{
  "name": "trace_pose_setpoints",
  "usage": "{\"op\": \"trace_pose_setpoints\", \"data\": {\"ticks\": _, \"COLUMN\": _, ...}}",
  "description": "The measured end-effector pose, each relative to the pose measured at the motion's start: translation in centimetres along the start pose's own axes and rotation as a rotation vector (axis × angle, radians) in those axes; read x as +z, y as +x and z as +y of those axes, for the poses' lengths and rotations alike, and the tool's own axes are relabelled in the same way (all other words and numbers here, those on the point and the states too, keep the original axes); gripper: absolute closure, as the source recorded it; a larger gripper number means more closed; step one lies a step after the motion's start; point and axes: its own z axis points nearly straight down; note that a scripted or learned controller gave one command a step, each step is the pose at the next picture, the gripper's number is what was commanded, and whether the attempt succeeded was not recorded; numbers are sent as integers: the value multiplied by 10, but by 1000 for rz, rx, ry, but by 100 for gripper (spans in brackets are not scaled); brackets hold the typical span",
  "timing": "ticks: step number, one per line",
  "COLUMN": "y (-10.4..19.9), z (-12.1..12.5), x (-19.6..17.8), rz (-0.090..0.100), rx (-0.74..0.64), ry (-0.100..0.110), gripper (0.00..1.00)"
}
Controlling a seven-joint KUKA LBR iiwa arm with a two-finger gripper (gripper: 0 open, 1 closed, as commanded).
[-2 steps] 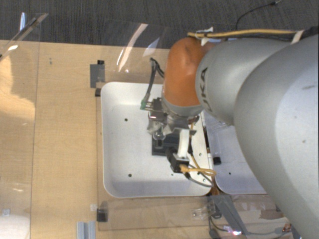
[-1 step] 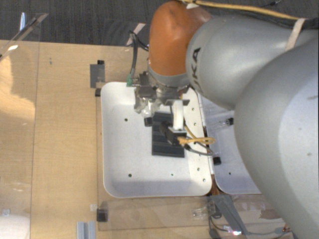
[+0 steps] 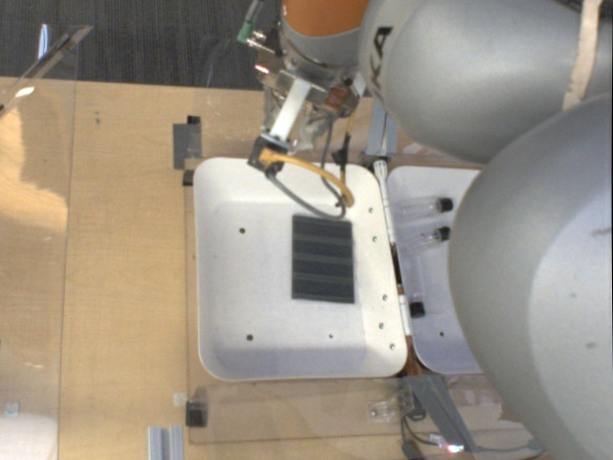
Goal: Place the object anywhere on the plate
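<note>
A dark grey ribbed rectangular slab (image 3: 323, 258) lies flat in the middle of the left white bin (image 3: 230, 286). My gripper (image 3: 337, 149) hangs over that bin's far edge, above and slightly right of the slab and apart from it. I see nothing held at the gripper. The grey arm with its orange band (image 3: 326, 3) comes in from the upper right and covers most of the right bin (image 3: 431, 257).
The right bin's visible strip shows small black studs (image 3: 443, 205). Black brackets (image 3: 190, 142) sit on the wooden bench beside the left bin. The bench to the left is bare wood.
</note>
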Motion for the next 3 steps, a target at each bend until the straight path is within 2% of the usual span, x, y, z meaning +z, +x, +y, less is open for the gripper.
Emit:
{"op": "trace_pose_setpoints", "data": {"ticks": 1, "y": 0, "z": 0, "x": 0, "rz": -1, "rx": 0, "ry": 1, "gripper": 0}}
{"op": "trace_pose_setpoints", "data": {"ticks": 2, "y": -5, "z": -8, "x": 113, "rz": -4, "rx": 590, "ry": 5, "gripper": 0}}
{"op": "trace_pose_setpoints", "data": {"ticks": 3, "y": -3, "z": -36, "x": 248, "rz": -6, "rx": 173, "ry": 7, "gripper": 0}}
